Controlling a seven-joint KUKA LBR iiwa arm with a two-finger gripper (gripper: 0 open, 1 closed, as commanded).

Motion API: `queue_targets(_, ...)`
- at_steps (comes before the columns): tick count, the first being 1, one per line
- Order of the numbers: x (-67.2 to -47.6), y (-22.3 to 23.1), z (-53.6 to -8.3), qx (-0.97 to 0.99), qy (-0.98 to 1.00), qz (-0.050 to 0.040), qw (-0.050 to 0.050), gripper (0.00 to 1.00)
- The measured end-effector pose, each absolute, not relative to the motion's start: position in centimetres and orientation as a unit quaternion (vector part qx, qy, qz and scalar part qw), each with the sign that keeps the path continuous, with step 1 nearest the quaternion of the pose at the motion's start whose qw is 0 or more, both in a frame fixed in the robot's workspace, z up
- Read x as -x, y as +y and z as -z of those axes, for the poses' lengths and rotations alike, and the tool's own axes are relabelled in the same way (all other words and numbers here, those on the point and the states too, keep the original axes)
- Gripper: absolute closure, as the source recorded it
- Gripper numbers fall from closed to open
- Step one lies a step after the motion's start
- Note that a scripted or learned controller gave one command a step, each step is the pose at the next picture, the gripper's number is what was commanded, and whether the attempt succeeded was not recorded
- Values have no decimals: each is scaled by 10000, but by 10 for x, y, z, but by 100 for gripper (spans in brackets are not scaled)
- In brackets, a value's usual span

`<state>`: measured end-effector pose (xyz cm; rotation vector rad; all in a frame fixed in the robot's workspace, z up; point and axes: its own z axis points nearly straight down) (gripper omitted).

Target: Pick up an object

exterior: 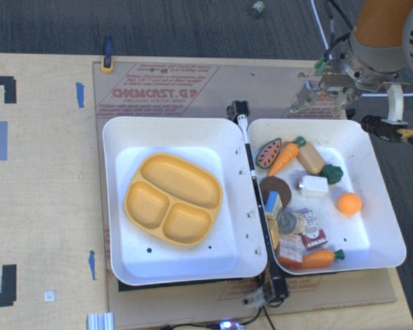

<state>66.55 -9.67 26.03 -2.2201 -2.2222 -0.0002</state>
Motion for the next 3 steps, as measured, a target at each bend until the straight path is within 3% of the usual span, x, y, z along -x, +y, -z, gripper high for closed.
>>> queue_targets(1, -666, -137, -149, 7074, -7068, -7, 8, 0)
queue_targets(2, -656, -119, -98, 7071, -7071, 8, -14, 0)
queue_targets(3, -621, -124, -86, 7072, -7071, 4, -6, 0)
